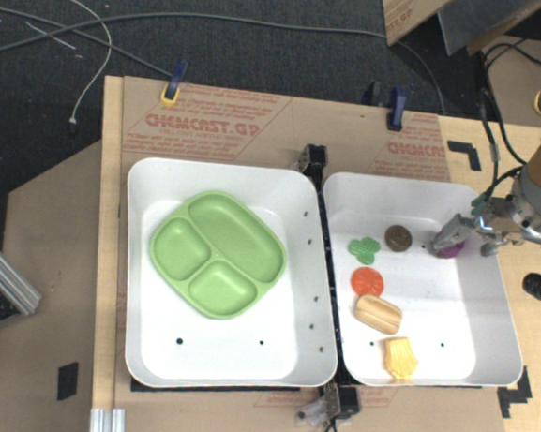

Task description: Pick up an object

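Purple object beside end effector, near brown ball.

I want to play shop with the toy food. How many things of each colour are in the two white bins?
Green: 2, the plate and a leafy piece
Brown: 1
Red: 1
Tan: 1
Yellow: 1
Purple: 1, by the claw
Total: 7
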